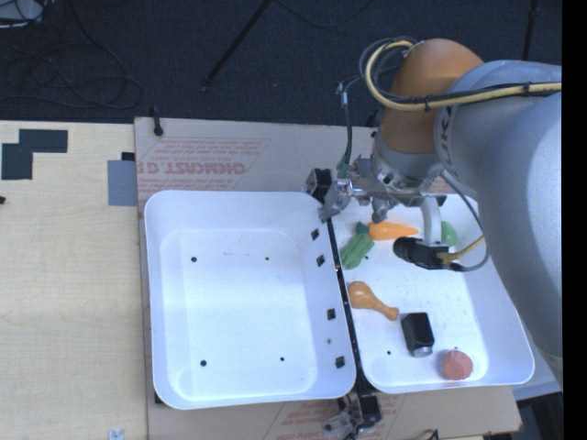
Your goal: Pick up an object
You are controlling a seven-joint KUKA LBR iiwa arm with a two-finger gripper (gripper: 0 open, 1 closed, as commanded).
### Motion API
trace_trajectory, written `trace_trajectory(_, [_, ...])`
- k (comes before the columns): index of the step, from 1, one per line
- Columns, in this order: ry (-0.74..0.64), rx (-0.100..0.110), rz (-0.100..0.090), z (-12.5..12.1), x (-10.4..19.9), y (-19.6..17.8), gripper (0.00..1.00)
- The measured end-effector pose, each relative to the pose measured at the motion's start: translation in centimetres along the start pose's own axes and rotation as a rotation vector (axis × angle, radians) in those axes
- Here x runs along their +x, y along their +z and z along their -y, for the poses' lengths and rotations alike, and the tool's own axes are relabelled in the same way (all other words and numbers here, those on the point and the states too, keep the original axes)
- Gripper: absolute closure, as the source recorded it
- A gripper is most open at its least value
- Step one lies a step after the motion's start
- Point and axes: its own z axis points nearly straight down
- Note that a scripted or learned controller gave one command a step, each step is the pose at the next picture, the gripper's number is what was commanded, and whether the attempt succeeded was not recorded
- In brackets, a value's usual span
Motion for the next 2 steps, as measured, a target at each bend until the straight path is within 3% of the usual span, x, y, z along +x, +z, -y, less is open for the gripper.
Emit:
trace_trajectory(1, [0.006, -0.009, 0.001, 4.62, -3.93, -14.26, 0.00])
trace_trajectory(2, [-0.001, 0.007, 0.001, 4.63, -3.63, -14.21, 1.00])
